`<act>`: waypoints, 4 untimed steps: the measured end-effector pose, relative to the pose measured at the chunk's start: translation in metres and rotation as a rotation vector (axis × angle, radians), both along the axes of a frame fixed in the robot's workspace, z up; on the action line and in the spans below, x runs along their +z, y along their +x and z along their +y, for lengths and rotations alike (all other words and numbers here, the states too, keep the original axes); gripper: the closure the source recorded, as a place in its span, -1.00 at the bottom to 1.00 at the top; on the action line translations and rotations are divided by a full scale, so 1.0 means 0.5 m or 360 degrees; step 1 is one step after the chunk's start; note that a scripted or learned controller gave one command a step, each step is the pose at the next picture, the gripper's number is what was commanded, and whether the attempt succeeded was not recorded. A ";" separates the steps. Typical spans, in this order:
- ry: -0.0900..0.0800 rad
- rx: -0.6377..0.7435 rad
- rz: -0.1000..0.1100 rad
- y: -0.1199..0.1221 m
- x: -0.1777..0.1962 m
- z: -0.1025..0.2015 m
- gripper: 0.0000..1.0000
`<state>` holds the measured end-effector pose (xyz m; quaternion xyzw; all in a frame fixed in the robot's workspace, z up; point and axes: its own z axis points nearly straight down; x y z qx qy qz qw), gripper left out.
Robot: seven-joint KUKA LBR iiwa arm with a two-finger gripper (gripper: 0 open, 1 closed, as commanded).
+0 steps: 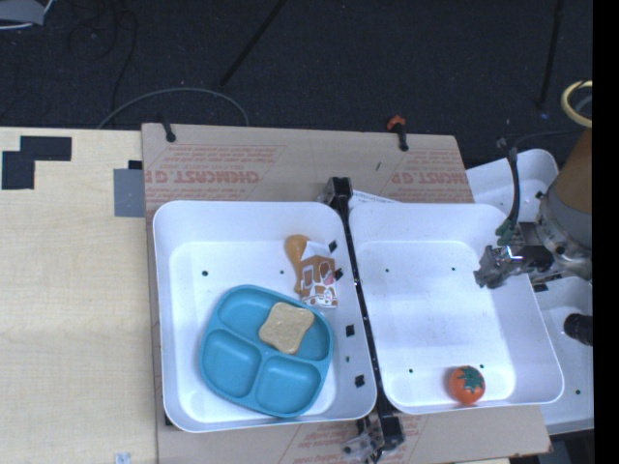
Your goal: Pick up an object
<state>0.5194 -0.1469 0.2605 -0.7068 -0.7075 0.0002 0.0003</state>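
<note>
Tomato-like red object lies untouched near the front of the right bin, so the pick looks not yet begun. Over that bin's right rim the gripper holds nothing visible; whether it is spread or closed, I cannot tell. Farther left, the left bin holds a blue tray bearing a toast piece.

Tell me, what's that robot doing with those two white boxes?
It's trying to pick something up. Its gripper hangs over the right edge of the right bin, holding nothing. A little tomato toy sits in that bin's near corner. The left bin holds a blue tray with a slice of bread on it, plus a small packet.
</note>
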 end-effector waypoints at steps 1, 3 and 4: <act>0.0004 0.0006 0.0004 0.001 0.007 0.098 1.00; 0.0001 0.0002 0.0006 0.011 -0.057 0.305 1.00; 0.0002 0.0006 0.0004 -0.001 -0.048 0.409 1.00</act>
